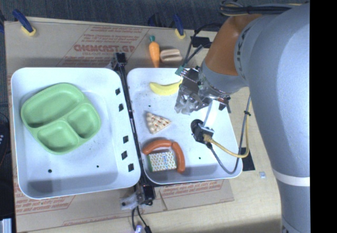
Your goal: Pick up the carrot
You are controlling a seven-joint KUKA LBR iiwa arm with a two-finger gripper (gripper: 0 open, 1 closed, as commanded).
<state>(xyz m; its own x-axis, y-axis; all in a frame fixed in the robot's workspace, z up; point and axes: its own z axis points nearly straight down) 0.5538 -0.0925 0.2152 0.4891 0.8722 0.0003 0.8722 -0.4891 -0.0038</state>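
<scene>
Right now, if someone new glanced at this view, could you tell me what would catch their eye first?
Probably the big grey arm with its orange band, reaching in from the right with its claw over the right bin, beside the banana. Next, the green divided plate in the left bin. The carrot lies outside the bins, on the cardboard behind the right one.

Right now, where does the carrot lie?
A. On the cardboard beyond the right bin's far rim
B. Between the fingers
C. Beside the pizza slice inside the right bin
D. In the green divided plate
A: the carrot rests on the cardboard outside the right bin, next to a small sandwich.
</scene>
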